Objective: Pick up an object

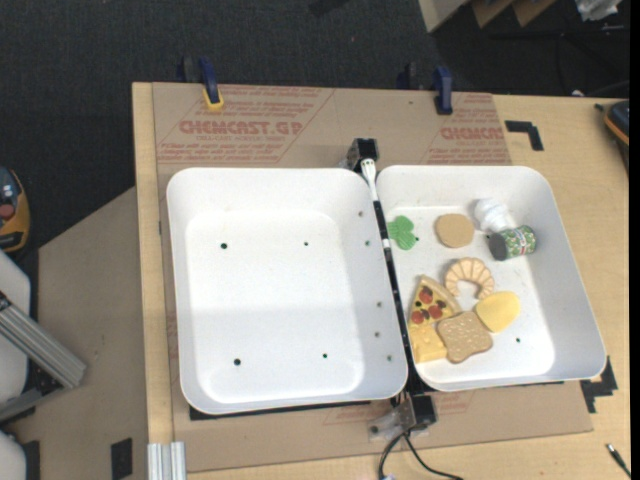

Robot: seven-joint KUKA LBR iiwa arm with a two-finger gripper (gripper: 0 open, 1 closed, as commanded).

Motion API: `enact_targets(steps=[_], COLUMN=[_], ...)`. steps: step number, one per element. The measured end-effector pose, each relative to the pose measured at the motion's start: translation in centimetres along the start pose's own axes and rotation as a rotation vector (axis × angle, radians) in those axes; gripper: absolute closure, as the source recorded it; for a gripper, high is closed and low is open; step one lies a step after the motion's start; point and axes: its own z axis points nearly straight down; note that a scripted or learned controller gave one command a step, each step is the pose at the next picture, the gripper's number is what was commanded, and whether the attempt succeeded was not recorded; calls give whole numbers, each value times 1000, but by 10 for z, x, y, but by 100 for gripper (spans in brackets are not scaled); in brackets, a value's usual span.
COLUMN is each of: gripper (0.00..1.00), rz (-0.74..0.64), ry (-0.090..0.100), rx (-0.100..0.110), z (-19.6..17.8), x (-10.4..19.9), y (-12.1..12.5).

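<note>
The right bin (pixel 560 298) holds several toy food items. A green leafy piece (pixel 402 232) lies near its left wall, with a round tan cookie (pixel 454 230) beside it. A small white-and-green bottle (pixel 504 234) lies on its side toward the back right. Lower down sit a croissant (pixel 469 276), a yellow lemon-like piece (pixel 498 310), a pizza slice (pixel 430 304), a slice of toast (pixel 464 336) and a yellow cheese wedge (pixel 427 344), packed close together.
The left bin (pixel 190 298) stands beside the right one on a brown cardboard sheet (pixel 290 118). Two blue clamps (pixel 210 80) hold the sheet at the back edge. A metal rail (pixel 40 343) sits at the far left.
</note>
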Motion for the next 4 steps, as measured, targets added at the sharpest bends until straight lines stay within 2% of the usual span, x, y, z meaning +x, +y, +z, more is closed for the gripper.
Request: enact_targets(steps=[1,2,3,4], gripper=[100,100,100,100], rz=[3,0,-6,-4], ry=[7,2,7,7], rx=[25,7,36,-4], z=[68,4,183,-3], x=[10,15,120,163], y=[-77,-58,-110,-97])
